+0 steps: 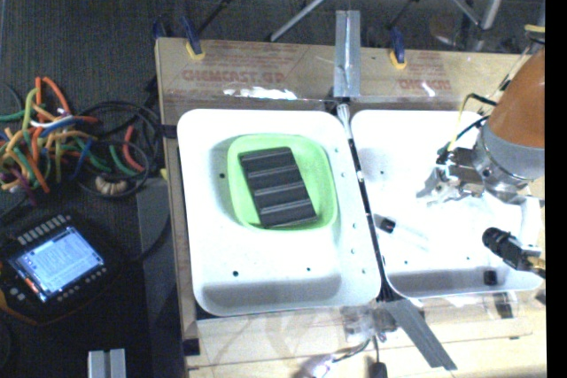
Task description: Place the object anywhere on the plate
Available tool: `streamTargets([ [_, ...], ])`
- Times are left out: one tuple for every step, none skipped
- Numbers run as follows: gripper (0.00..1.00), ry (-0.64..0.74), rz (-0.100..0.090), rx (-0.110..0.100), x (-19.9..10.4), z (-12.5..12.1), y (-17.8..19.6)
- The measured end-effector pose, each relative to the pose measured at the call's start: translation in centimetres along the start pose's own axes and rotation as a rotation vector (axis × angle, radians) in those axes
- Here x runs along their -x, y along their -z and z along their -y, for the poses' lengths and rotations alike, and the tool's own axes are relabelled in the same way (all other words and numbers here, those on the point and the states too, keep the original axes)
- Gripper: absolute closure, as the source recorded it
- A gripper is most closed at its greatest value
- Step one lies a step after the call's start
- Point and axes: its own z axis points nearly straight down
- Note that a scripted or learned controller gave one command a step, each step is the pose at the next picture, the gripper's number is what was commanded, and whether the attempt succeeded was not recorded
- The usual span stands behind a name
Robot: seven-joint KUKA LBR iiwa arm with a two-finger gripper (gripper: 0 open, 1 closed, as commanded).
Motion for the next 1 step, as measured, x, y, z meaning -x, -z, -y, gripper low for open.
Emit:
streamTargets([
  [0.00, 0.000, 0.000, 0.000, 0.00, 0.00, 0.00],
])
